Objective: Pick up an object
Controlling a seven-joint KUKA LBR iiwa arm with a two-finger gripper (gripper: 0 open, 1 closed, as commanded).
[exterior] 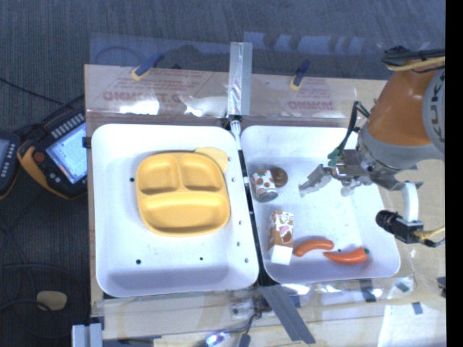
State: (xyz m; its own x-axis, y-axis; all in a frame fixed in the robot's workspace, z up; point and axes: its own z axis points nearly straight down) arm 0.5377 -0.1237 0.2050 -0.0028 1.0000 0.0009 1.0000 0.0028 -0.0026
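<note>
**Orange-banded arm hangs over the right bin, nothing in its grip**

Grey steel and an orange band fill the far side of the bench as the arm leans in over the right bin (pixel 380 147). Its claw (pixel 333 181) hovers above bare white floor with the two fingers spread wide apart, one reaching toward the bin's divider, the other back toward the wrist. Nothing sits between them.

Everything worth picking lies on the divider side of the claw or nearer the front wall. Closest, I would judge, is the small round can (pixel 265 184), lying on its side a little beyond the outstretched finger, with a brown disc-like piece touching it. Nearer the front stands a small carton (pixel 281 236) with a white block at its foot. Along the front wall lie a sausage (pixel 312 246) and an orange chili pepper (pixel 346 255), end to end, both with their long axes running roughly along that wall.

The can looks the easiest reach: a short sideways shift toward the divider, then down. The sausage would need the fingers turned to straddle it across its length.

A yellow divided tray (pixel 184 194) rests in the left bin (pixel 116 266), well away from the claw.
</note>
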